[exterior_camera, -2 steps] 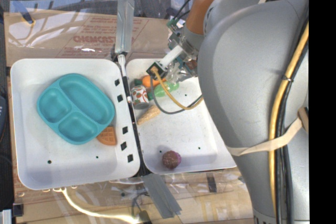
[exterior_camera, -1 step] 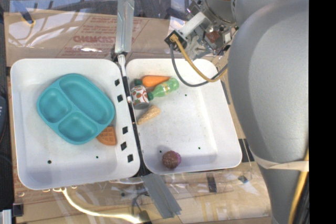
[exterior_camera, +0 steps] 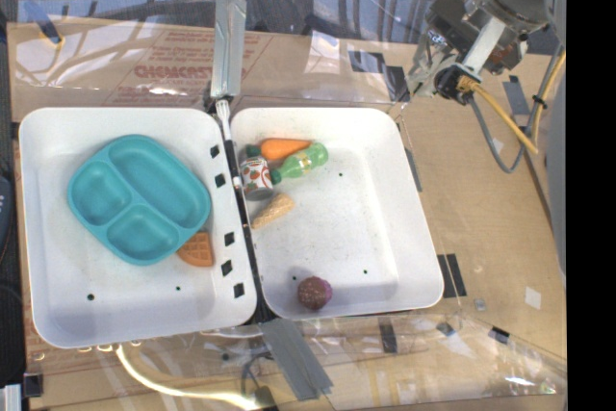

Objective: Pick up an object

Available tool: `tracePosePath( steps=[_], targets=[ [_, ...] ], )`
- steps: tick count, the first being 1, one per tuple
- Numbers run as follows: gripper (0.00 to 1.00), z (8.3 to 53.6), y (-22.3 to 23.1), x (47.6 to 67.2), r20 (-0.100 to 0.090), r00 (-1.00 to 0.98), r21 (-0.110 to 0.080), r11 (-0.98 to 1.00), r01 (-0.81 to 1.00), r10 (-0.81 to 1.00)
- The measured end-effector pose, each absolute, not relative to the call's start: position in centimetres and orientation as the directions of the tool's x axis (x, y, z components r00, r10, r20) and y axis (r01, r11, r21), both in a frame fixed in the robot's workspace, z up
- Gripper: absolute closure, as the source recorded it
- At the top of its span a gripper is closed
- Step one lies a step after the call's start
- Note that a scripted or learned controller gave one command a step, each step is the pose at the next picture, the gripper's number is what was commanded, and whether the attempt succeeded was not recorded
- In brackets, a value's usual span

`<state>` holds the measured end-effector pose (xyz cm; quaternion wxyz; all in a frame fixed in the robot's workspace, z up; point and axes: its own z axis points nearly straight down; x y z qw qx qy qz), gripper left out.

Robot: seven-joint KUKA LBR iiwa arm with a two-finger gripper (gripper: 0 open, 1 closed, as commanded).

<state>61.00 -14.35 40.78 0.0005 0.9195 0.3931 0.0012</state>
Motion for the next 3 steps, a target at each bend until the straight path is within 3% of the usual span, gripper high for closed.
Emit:
tracePosePath(
  steps=[1, 2, 3],
  targets=[
    [1.0, 49.3, -19.0, 58.4, 0.003, 0.851, 0.002, -0.851, 0.525, 0.525],
    [1.0, 25.3, -13.6, 59.6, -0.01, 0.854, -0.01, -0.854, 0.521, 0.521],
    [1.0, 41.7, -16.3, 62.5, 0.005, 0.794, 0.005, -0.794, 0.608, 0.608]
  ],
)
